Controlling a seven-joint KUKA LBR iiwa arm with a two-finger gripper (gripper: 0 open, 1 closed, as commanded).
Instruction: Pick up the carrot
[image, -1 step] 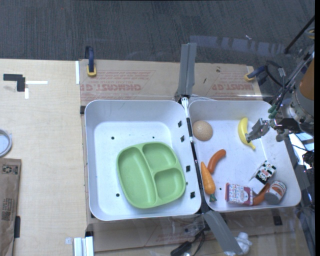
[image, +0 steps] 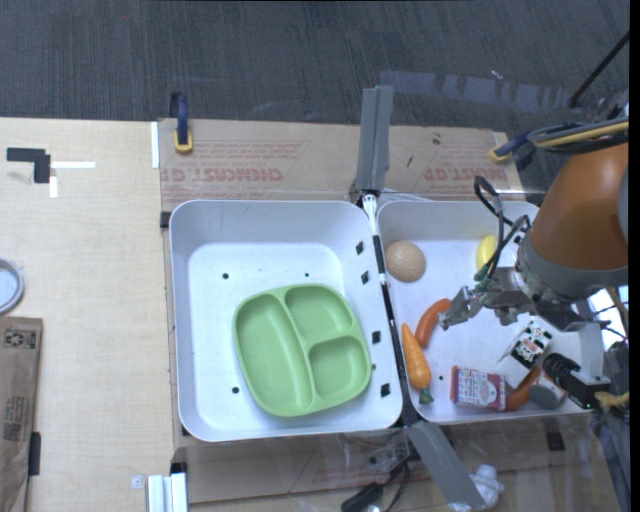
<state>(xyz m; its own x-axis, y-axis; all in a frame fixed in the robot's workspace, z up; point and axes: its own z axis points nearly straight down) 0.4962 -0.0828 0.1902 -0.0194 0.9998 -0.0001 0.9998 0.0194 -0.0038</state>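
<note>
The carrot (image: 416, 362) lies in the right bin (image: 455, 222), against its left wall, with the green end pointing toward the near edge. The gripper (image: 462, 308) hangs over the middle of this bin, just right of a red-orange pepper (image: 432, 320); whether the fingers are wide or narrow cannot be told. A tan egg-shaped item (image: 405, 260) sits toward the far-left corner. The left bin (image: 200, 330) holds a green divided plate (image: 302, 348).

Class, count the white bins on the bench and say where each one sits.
2. The left bin holds a green divided plate; the right bin, touching it, holds the carrot and other items, partly covered by the arm.
</note>
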